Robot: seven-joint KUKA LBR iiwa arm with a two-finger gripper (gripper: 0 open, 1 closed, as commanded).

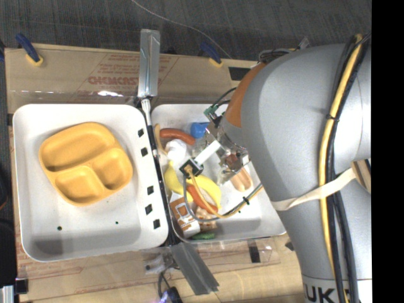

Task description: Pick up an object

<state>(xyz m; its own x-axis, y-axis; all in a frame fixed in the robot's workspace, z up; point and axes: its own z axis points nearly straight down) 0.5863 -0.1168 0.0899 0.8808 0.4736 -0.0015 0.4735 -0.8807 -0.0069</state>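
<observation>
The right bin holds a heap of small things: a brown sausage, a blue piece, a white bottle, a yellow banana-like piece, an orange carrot-like piece on a yellow piece, a tan bun-like thing and a small brown box. My gripper reaches down into this bin from the right, low over the heap beside the tan thing. The grey arm hides the bin's right half.
The left bin holds a yellow three-compartment tray at its upper middle. A metal divider with black clips runs between the bins. A green piece lies at the right bin's front edge.
</observation>
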